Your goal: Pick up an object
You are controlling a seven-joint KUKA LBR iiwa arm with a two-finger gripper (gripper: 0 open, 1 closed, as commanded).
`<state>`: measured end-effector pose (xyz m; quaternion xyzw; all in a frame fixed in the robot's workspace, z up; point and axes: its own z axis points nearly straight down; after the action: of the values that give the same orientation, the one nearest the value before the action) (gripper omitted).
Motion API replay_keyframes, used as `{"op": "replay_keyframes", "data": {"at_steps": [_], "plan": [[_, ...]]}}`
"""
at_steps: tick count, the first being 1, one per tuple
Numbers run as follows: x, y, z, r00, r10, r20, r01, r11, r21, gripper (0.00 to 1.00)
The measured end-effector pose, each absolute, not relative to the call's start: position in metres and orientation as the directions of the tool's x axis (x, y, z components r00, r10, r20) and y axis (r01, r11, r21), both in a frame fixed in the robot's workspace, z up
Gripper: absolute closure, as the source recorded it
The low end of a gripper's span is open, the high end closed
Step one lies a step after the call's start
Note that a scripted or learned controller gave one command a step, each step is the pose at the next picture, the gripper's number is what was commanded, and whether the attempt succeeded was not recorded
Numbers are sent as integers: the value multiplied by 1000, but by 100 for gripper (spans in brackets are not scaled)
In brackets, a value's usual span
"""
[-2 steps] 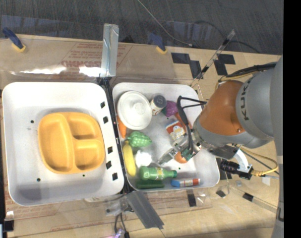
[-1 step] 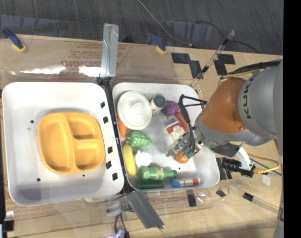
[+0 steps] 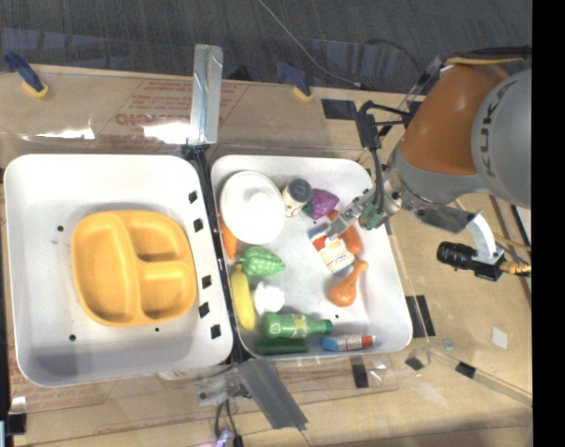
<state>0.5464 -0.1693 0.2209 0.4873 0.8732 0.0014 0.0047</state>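
Observation:
My gripper (image 3: 354, 216) hangs over the right side of the right bin (image 3: 386, 266), close to its right wall. Just below it lie a small white and orange carton (image 3: 334, 252) and a red-orange piece (image 3: 353, 240). A purple toy (image 3: 322, 201) sits to its left, beside a dark round cap (image 3: 299, 192). An orange drumstick-shaped toy (image 3: 345, 285) lies lower down. The view does not show any object held by the gripper.
The right bin also holds a white bowl (image 3: 252, 203), a green leafy toy (image 3: 262, 264), a yellow banana (image 3: 242, 300), a green bottle (image 3: 288, 326) and a blue and red marker (image 3: 347, 343). In the left bin (image 3: 31, 203) lies a yellow divided plate (image 3: 133, 266).

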Motion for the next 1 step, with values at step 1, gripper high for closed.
{"op": "replay_keyframes", "data": {"at_steps": [1], "plan": [[567,-140,279,-327,945,-2,945,327,1,100]]}}
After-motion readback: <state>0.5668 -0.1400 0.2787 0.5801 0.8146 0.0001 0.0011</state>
